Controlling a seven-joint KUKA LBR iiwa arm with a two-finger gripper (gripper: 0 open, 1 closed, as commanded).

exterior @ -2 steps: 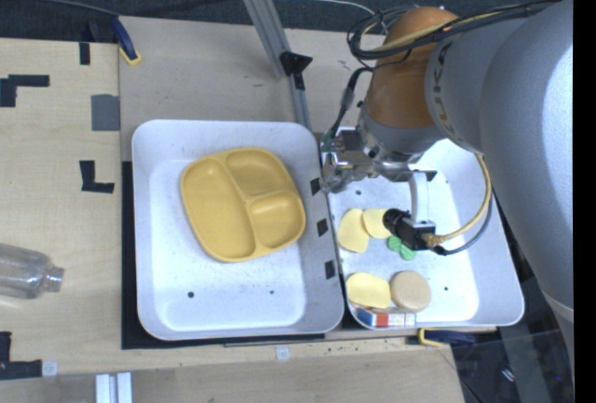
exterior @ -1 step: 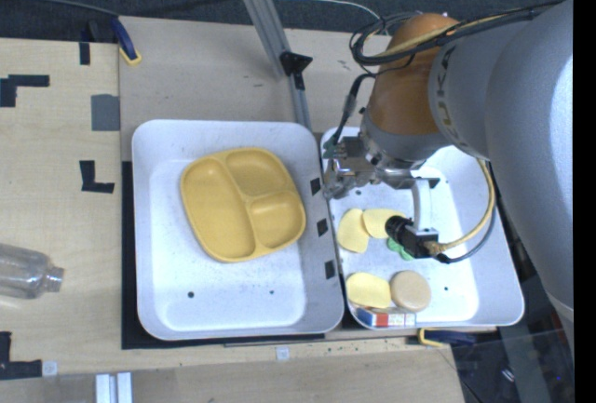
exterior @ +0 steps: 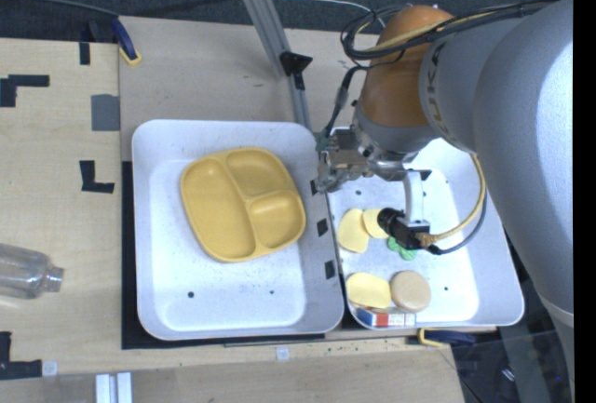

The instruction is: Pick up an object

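Nothing is lifted yet, as far as I can see. The gripper (exterior: pixel 332 170) hangs over the right bin (exterior: pixel 484 299) by the divide; whether it is spread or pinching, I cannot tell. Below it lie pale yellow discs (exterior: pixel 354 230) and a tan round piece (exterior: pixel 410 290); the left bin (exterior: pixel 158 299) holds a yellow divided plate (exterior: pixel 242 202).

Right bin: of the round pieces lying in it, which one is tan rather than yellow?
The tan round piece at the near edge of the right bin; it touches a yellow piece, and two more yellow pieces lie farther back.
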